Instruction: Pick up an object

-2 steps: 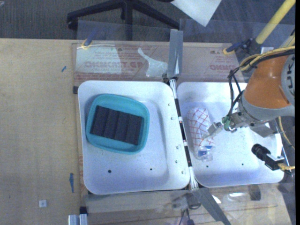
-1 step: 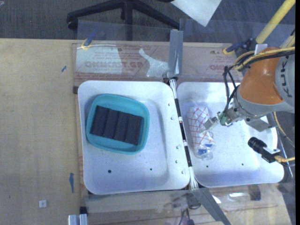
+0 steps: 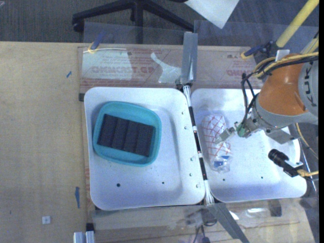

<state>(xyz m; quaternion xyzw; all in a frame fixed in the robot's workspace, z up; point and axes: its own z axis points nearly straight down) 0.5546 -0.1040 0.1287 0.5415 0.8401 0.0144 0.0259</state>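
Across two bins (image 3: pixel 174 186): one teal dish (image 3: pixel 126 133), one netted bag (image 3: pixel 216 140).

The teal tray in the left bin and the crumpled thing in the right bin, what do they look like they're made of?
Teal tray: probably molded plastic, going by its smooth, even color and rounded rim. Its dark ribbed insert looks matte, perhaps foam or rubber.
Crumpled thing: seemingly thin clear plastic wrapping with a red crisscross print; creased and see-through.

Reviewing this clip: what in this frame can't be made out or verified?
- Gripper, camera view: fingertips too small and blurred to read; any contact with the clear packet is unclear.
- Packet: contents and print too blurred to identify.
- Arm: cut off by the right edge.
- Right bin: partly covered by the arm.
- Dark block in the teal dish, left bin: material unclear.
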